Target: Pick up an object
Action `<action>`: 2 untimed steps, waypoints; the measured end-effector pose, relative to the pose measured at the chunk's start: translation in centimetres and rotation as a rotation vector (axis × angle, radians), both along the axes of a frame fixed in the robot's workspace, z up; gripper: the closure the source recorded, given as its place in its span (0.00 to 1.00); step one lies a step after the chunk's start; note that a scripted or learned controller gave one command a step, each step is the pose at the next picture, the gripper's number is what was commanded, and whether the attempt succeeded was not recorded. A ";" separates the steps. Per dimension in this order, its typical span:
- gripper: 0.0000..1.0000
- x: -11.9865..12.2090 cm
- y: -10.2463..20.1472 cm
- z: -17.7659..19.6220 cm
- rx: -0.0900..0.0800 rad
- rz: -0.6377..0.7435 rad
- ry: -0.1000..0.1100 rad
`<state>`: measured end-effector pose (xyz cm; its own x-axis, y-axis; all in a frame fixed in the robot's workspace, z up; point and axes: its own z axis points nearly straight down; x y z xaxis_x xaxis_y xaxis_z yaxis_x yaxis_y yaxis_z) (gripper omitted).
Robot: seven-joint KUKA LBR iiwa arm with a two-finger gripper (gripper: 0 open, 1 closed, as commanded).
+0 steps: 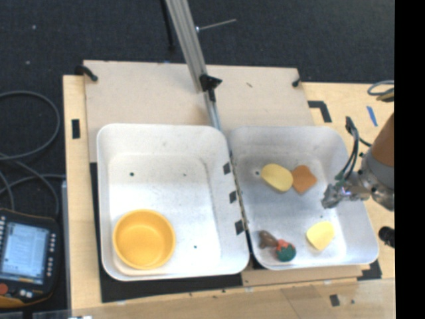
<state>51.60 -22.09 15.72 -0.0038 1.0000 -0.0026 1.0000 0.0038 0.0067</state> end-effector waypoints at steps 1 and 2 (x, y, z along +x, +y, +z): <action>1.00 -0.4 0.6 5.0 0.000 0.001 -0.001; 1.00 0.4 0.0 11.1 -0.001 0.000 -0.002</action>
